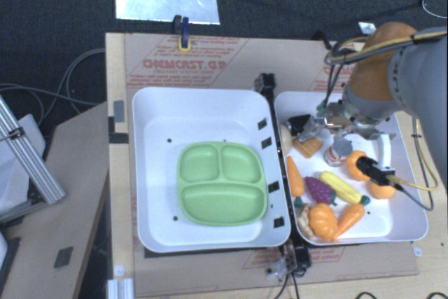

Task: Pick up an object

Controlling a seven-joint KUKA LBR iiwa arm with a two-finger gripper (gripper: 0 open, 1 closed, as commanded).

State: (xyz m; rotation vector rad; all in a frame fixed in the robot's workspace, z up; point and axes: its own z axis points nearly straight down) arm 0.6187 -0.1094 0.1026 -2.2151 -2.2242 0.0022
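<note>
Camera view: the gripper [329, 124] is lowered into the right shallow white bin [409, 220], near a tan bread-like toy [306, 146]. Its opening cannot be told. No toy is seen grasped; the pick is judged not yet done, lift remaining.

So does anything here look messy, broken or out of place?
Nothing looks spilled or broken. The plastic toy vegetables lie jumbled in the right white bin, while the green divided plate sits flat in the left white bin. The gripper hovers over the toys.
</note>
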